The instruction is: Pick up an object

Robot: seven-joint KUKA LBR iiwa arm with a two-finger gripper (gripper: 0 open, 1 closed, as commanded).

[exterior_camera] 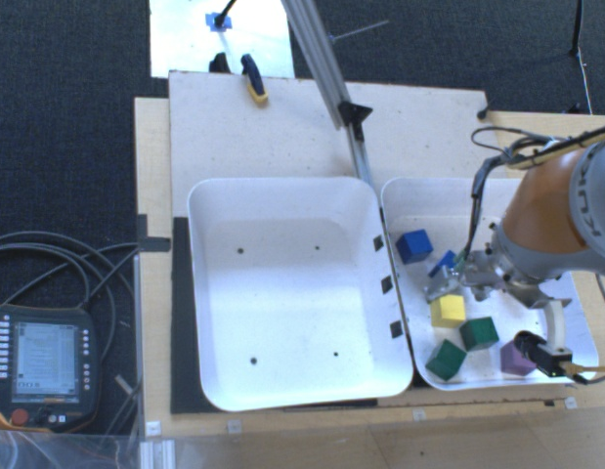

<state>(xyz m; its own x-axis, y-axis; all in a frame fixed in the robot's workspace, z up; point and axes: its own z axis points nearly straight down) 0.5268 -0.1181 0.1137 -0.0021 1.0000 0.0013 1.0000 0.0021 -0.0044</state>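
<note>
Nearest the camera, at the near left, a teach pendant [43, 364] with a lit screen lies on the dark carpet, its black cables [77, 262] looping away behind it. On the tabletop [282, 130] two shallow white bins sit side by side, their rims touching. Only a few small dark spots mark the floor of the left bin [209, 291]. The right bin [434, 195] holds the blocks. A blue cube [413, 245] lies toward the far left of the bin, with a second, smaller blue block [444, 261] just beside it, partly under the gripper. A yellow cube [448, 311] sits nearer, and next to it are two dark green cubes, one [479, 333] to its right and one [446, 359] at the near rim. A purple block [515, 360] lies near the right end of the near rim.

Reaching in from the right, the arm's orange band [541, 208] hangs above the right bin. The gripper [456, 279] is low over the blocks, just above the yellow cube and the smaller blue block. Whether the fingers are released or clenched cannot be told, and no block is seen between them.

A slanted metal pole [317, 47] rises from the far side.
</note>
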